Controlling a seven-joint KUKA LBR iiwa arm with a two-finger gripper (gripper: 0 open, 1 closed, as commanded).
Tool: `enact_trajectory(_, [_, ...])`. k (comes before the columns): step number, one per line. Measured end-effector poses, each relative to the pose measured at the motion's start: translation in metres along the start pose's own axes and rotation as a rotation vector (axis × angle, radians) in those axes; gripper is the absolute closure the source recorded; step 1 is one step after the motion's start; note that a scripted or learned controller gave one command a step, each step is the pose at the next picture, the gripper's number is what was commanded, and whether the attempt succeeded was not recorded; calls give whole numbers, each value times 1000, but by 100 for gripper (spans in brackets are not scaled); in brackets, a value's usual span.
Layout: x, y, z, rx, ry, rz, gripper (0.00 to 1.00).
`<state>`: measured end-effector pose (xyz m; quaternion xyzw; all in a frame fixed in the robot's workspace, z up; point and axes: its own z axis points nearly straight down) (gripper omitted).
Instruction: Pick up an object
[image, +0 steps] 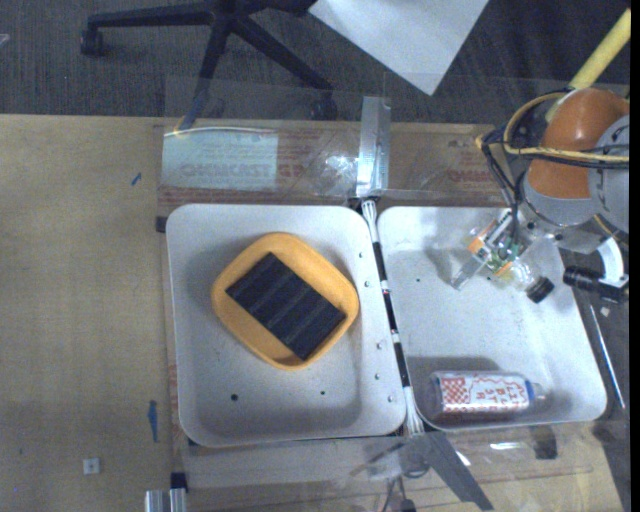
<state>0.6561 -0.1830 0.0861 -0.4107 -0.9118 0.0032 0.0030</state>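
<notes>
A yellow rounded block (285, 300) with a dark ribbed panel on top lies tilted in the left bin (200, 400), a little above its middle. A red-and-white patterned tube (482, 392) lies on its side along the front wall of the right bin (570, 350). My gripper (478, 262) hangs over the upper middle of the right bin, well above and apart from the tube. Nothing shows between its tips.
The grey arm with its orange band (575, 130) enters over the right bin's far right corner. A metal divider (375, 150) stands behind the gap between the bins. A taped label (220, 160) lies on the bench behind the left bin.
</notes>
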Motion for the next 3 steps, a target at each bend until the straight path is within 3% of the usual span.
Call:
enact_trajectory(1, [-15, -3, 0, -4, 15, 214, 0])
enact_trajectory(2, [-15, -3, -9, -2, 13, 211, 100])
enact_trajectory(3, [34, 45, -108, -11, -6, 111, 100])
